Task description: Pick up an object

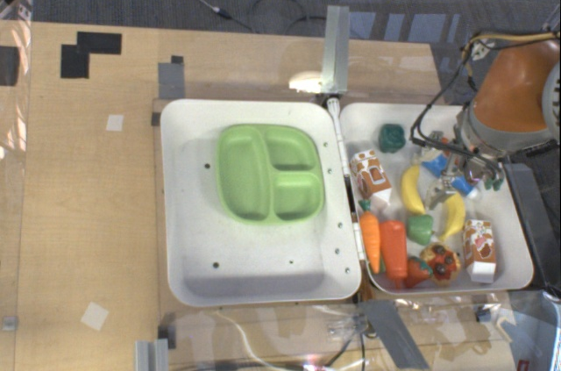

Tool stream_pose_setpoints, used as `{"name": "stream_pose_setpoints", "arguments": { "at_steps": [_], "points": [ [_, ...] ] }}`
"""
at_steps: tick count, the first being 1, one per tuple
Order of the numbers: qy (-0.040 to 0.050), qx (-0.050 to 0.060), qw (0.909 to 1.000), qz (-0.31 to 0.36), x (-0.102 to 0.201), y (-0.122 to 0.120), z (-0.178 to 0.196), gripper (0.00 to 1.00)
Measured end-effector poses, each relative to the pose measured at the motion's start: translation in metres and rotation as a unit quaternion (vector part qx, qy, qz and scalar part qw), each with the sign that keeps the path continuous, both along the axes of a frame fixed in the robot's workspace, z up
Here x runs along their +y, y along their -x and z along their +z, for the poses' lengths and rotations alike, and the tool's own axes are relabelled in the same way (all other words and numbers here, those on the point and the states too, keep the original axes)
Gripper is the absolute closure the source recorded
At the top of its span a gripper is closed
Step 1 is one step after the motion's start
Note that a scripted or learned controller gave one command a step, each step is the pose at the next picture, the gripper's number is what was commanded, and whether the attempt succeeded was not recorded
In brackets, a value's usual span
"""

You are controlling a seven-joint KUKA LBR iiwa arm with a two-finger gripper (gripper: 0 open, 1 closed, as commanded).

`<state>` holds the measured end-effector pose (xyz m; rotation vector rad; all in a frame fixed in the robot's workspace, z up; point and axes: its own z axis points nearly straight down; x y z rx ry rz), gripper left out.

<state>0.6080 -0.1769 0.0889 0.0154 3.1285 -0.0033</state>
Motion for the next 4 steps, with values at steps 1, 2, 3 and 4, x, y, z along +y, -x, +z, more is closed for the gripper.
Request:
{"name": "stream_pose_setpoints", "arguments": {
  "at_steps": [1,2,3,4],
  "points": [
    [-0.0001,0.000,1.0000,0.005,-0.004,-0.004,0.000,0.00],
    [-0.0004,0.000,1.0000,0.002,-0.001,-0.018,0.000,0.00],
    [-0.0006,0.000,0.9998,-0.021,0.002,0.013,0.000,0.00],
    [0.0004,-0.001,1.0000,-0.005,0.022,0.050,0.001,0.00]
  ]
}}
